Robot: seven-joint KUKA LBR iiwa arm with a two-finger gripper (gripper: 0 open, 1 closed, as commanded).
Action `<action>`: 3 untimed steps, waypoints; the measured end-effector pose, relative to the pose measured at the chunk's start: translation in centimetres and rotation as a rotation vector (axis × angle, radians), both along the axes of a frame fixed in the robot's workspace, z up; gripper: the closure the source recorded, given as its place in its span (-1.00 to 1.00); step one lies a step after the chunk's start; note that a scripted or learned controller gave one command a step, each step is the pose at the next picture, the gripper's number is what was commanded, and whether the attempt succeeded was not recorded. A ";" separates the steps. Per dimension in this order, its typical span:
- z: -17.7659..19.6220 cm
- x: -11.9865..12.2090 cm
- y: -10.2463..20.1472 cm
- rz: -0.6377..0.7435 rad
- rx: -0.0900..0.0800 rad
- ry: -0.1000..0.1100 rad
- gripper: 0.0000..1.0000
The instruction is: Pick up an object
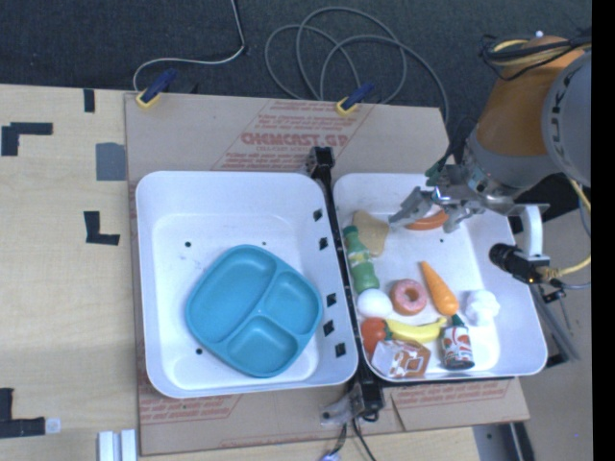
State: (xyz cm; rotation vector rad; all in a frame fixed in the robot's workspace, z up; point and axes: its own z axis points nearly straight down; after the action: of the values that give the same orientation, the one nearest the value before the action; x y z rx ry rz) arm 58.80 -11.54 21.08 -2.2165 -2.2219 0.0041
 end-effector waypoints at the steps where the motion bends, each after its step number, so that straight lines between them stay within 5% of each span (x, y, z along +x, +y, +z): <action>1: -11.0 -5.5 -5.3 0.001 -0.001 -0.016 -1.00; 2: -12.5 -7.0 0.2 -0.001 -0.008 -0.013 -1.00; 3: -12.5 -9.6 0.8 -0.001 -0.006 -0.017 -1.00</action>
State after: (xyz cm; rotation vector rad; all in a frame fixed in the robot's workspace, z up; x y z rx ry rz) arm 49.21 -10.78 8.62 -2.2299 -2.2324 -0.0083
